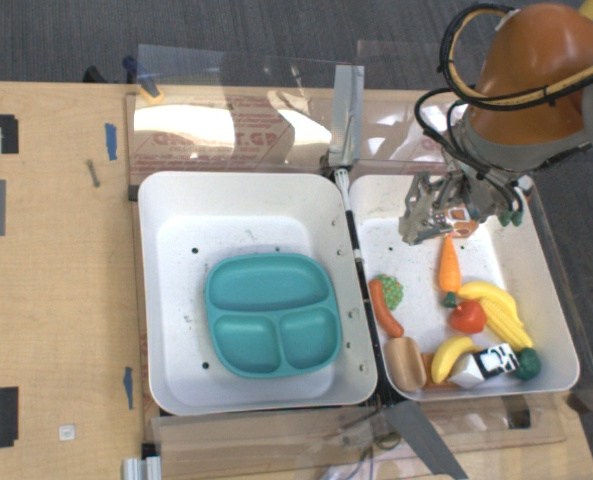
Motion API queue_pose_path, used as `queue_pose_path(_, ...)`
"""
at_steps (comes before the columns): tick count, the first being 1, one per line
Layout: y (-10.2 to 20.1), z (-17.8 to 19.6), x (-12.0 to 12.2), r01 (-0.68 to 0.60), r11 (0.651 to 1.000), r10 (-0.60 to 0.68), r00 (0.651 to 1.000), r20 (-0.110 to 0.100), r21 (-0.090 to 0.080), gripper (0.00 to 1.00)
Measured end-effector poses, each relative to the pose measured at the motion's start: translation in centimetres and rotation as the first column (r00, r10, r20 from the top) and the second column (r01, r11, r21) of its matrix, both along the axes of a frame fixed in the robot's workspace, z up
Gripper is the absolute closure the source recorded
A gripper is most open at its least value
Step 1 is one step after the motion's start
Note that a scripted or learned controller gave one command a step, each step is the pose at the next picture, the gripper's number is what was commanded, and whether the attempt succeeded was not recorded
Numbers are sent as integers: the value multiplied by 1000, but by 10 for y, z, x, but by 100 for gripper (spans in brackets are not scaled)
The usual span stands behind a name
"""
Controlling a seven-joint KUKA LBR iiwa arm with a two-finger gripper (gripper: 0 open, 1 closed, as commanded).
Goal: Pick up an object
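The hand (438, 213) hangs over the upper part of the right bin (561, 363), at the right of the frame, under the arm's orange band (536, 53). Whether it is released or clenched cannot be told: the metal parts blur together from this slant, and nothing is visibly caught in it.

Just below the hand lies a carrot (448, 265), standing lengthwise up and down the frame, its top end nearest the hand. It is the likeliest thing to take. It looks like a toy of hard plastic, so it should be light and stiff, with a smooth skin that may slip. Its taper argues for closing across the thicker upper half, square to its length, where it lies free of its neighbours.

Lower in the same bin the things crowd together: a red tomato (466, 316) touching a yellow banana (501, 308), a second banana (448, 358), a bread roll (406, 363), a black and white block (494, 360), and a second carrot with a green top (384, 303) near the bin's left wall. These would be harder to take singly.

The left bin (166, 208) holds a teal divided plate (272, 313), well apart from the hand. Both bins rest on the wooden surface (46, 298).
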State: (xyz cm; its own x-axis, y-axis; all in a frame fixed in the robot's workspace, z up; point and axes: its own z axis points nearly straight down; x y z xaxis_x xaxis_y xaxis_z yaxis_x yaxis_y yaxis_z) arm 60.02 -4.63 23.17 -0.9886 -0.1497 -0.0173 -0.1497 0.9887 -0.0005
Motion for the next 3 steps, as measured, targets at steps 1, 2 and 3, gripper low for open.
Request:
queue_pose_path(1, -50, -119, -27, -107, 994, 107, 994, -23, 0, 100)
queue_pose_path(2, -49, -114, -23, -109, 994, 109, 994, -13, -2, 0)
queue_pose_path(3, -74, -142, -7, -80, 997, 80, 997, -6, -2, 0)
